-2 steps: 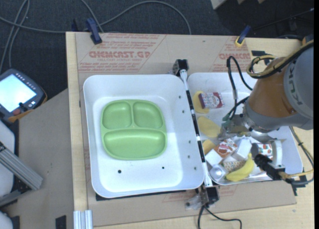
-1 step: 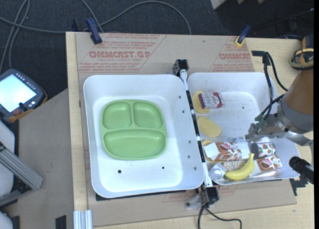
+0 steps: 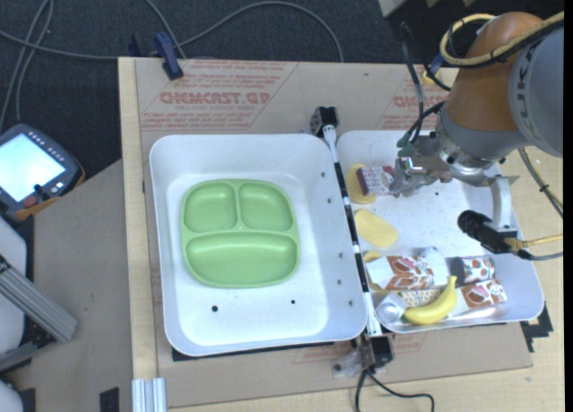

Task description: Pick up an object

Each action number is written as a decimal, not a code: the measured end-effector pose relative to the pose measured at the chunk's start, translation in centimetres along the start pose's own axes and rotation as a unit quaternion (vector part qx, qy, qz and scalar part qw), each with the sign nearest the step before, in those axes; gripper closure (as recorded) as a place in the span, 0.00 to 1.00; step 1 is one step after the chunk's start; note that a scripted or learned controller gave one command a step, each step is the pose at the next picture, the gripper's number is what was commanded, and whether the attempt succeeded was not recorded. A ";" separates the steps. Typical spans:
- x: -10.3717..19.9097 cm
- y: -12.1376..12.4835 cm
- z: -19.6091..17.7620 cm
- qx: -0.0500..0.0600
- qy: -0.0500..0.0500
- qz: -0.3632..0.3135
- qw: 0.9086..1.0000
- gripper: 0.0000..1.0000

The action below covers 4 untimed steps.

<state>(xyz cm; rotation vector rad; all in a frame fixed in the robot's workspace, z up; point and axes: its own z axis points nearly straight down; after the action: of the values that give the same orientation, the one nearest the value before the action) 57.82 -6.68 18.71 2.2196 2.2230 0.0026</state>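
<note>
toward the right of the frame, over the upper part of the right bin (image 3: 528,298), the pincer (image 3: 414,171) hangs at the end of the grey arm with its orange band (image 3: 488,70). whether it is wide or narrow i cannot tell; the metal parts blur together from this slant, and nothing shows clearly between them. the nearest thing to take is the small packet (image 3: 369,180) lying at the bin's upper left, just beside the pincer on its left side in the frame, possibly touching it. its long axis looks to run roughly left to right, though the wrist crowds its right end. just below it lies a pale yellow piece (image 3: 376,228), and farther down toward the lower right of the frame sit the banana (image 3: 431,308) and several red-and-white wrappers (image 3: 410,274), well apart from the pincer. the left bin (image 3: 170,222) carries a green divided plate (image 3: 240,231), far off to the left. judging from this, a short shift leftward and down onto the packet seems the likeliest move.
</note>
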 end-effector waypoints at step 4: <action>-3.8 -1.4 10.2 0.000 -0.001 0.000 1.000 0.00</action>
<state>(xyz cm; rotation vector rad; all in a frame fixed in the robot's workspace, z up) 56.44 -10.52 8.48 2.2202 2.2217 0.0000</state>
